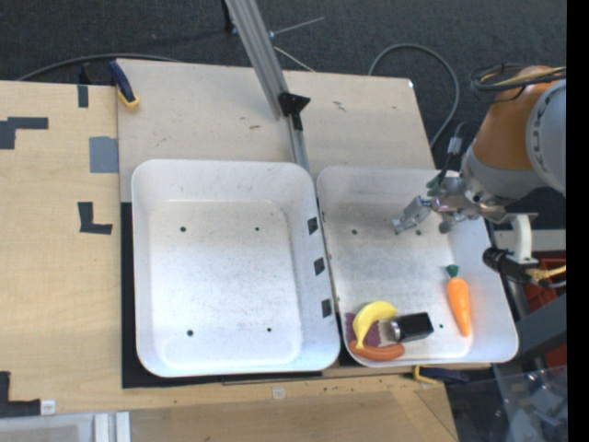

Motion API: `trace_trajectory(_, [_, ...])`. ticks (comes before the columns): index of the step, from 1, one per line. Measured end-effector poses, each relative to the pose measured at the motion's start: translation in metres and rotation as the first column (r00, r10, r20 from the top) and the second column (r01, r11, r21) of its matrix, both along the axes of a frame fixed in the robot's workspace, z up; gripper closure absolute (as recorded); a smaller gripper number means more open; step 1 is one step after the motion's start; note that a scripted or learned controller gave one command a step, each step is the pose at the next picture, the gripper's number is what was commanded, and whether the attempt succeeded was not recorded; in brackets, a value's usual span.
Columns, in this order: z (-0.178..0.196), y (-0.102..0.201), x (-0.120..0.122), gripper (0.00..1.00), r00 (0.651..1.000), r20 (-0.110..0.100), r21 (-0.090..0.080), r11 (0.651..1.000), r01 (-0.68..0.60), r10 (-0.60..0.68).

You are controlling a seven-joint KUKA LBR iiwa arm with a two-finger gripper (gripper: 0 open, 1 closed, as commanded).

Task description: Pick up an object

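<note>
Both bins white with fine dark speckling: left bin (221, 265), right bin (368, 247). Carrot (459, 306) orange, small green top. Banana (373, 317) yellow. Black block (411, 326) beside it. Red-orange piece (377, 350) under the banana, bit of purple at its left. Arm (520, 136) grey with orange band; hand (425, 212) grey metal. Counter (55, 247) light wood with grey and black tape patches, paler board behind bins. Clamp (123, 86) blue and yellow. Silver rail (262, 49). Floor (92, 17) dark grey carpet.
</note>
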State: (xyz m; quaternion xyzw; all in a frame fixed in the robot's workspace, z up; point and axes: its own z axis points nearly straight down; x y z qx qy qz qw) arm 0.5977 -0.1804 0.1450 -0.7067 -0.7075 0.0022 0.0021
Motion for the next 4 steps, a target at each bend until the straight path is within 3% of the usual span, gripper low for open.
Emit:
trace_trajectory(1, [-0.054, 0.001, -0.002, 0.00, 1.000, -0.001, 0.001, 1.000, 0.000, 0.000])
trace_trajectory(2, [-0.041, 0.001, 0.000, 1.00, 1.000, 0.004, 0.000, 1.000, -0.002, 0.002])
trace_trajectory(4, [0.082, 0.015, 0.005, 1.00, 1.000, 0.011, -0.001, 1.000, -0.001, 0.001])
